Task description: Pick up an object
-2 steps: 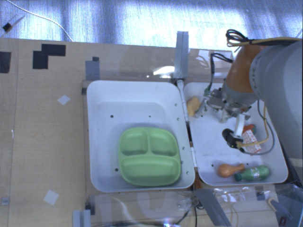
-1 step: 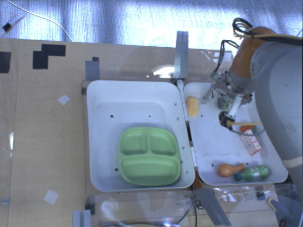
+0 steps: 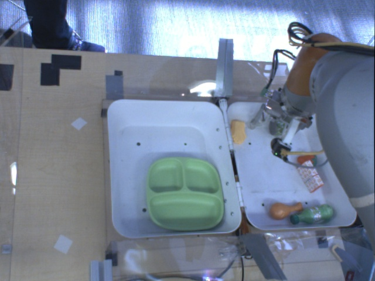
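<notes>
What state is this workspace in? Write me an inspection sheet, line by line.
Surface: pale wooden bench bearing a left white bin and a right white bin.
Job's things: green divided plastic plate in the left white bin; yellow bread-like chunk, red-and-white packet, orange drumstick-shaped toy and green plastic bottle in the right white bin.
Clutter: black tape patches on the bench.
Grippers: gripper over the right white bin's far end; grasp cannot be told.
Cables: black cable loops on the arm.
Surroundings: blue-grey floor; person's dark leg.
</notes>
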Available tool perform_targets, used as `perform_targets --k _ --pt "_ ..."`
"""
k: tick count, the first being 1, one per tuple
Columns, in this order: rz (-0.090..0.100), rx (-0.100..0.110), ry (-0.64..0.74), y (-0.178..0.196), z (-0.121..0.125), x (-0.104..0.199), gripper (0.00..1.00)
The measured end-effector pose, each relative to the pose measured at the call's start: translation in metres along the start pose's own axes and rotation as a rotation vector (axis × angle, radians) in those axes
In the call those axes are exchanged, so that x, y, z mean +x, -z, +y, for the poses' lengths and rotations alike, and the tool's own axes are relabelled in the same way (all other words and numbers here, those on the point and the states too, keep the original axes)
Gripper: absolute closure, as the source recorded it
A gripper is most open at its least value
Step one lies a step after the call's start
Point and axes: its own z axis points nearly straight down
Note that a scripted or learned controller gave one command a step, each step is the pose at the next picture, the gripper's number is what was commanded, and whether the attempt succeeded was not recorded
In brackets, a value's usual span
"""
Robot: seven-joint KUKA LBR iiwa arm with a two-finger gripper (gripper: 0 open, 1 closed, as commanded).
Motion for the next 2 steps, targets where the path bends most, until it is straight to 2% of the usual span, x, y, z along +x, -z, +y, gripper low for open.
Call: perform_targets --k 1,2 --pt "0.003 -0.006 0.168 0.003 -0.088 -0.033 0.00" --pt "0.004 -0.012 0.284 0.004 -0.128 -0.041 0.00"
